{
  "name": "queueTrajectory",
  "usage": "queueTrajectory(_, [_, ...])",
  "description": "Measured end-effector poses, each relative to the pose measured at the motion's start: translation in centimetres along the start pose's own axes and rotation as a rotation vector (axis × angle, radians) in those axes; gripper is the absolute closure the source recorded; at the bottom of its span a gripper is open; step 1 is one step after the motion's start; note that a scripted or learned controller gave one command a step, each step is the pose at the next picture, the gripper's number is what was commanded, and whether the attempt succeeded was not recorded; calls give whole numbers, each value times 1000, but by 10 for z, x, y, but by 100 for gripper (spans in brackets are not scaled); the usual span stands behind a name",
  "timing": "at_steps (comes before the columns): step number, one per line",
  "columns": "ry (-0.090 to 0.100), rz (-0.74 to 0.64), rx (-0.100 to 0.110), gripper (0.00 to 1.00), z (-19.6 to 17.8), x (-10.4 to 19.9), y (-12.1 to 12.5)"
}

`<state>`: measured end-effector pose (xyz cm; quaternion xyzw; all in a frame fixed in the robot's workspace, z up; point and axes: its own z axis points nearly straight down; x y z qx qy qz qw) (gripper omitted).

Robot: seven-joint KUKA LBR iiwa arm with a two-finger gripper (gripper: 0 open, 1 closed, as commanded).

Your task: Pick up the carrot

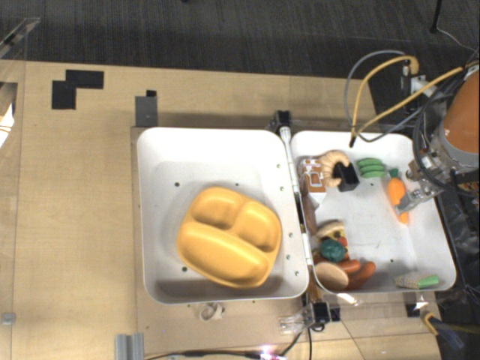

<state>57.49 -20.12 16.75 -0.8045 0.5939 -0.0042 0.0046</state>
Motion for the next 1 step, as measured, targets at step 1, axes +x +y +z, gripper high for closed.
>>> queueTrajectory(1, [0, -15, 9, 100, -94, -88, -43])
